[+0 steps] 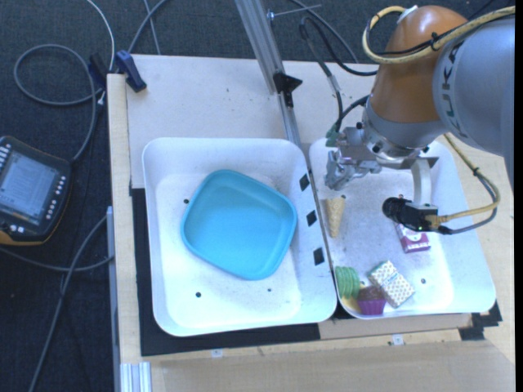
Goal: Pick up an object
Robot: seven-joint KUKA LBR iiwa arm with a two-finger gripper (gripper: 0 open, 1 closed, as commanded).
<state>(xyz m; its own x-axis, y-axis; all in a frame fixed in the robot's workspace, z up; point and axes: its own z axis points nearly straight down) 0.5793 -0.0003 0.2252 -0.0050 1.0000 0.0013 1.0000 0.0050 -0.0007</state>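
Note:
My gripper (341, 175) hangs over the upper left part of the right bin (466, 260), under the grey and orange arm. Just below it lies a small tan cone (335, 213), pointing down along the bin's left wall; I cannot tell whether the gripper touches it. A red and white small box (415, 240) lies to the right of the cone. At the bin's front sit a green ridged piece (348, 280), a purple piece (372, 304) and a checkered box (392, 283), packed close together.
The left bin (163, 300) holds a light blue square plate (239, 223). A metal pole (265, 47) slants down to the ridge between the bins. A black cable end (404, 211) hangs over the right bin near the red box. A teach pendant (29, 188) lies off the bench at left.

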